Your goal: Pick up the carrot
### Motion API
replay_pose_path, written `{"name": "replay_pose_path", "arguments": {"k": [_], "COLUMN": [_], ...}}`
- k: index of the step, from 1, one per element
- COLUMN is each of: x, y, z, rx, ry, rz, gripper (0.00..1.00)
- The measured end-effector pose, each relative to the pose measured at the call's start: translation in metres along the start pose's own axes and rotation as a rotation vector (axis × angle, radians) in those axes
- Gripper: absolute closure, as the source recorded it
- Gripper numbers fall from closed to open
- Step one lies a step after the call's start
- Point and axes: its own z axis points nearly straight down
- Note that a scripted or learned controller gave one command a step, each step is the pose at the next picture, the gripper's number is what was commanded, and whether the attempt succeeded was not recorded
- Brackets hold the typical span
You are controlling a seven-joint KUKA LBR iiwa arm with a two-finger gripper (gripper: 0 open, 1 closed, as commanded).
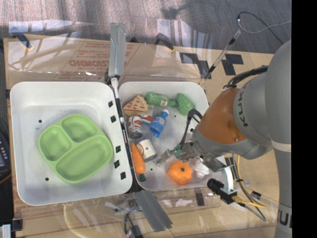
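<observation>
In the right bin (205, 100), the carrot (137, 158) lies lengthwise against the left wall, near the front corner, touching a small can (147, 149) on its right. The jaws (173, 154) hover low over the bin's middle, beside an orange pumpkin (180, 172) and apart from the carrot; whether they are spread cannot be told. The carrot looks light, stiff and smooth, so it could slip. A pinch across its thicker middle seems safest, though wall and can crowd it.

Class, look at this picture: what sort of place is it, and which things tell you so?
Probably a robotics lab test bench: a grey and orange arm reaches over two white bins, one holding toy food like a carrot, with cables alongside.
</observation>
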Motion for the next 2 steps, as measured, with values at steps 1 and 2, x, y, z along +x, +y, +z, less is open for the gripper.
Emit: {"name": "replay_pose_path", "arguments": {"k": [1, 2], "x": [-0.052, -0.011], "y": [-0.006, 0.028], "z": [-0.001, -0.074], "rx": [-0.004, -0.001], "ry": [-0.002, 0.001], "rz": [0.212, 0.259], "gripper": [0.0, 0.0]}}
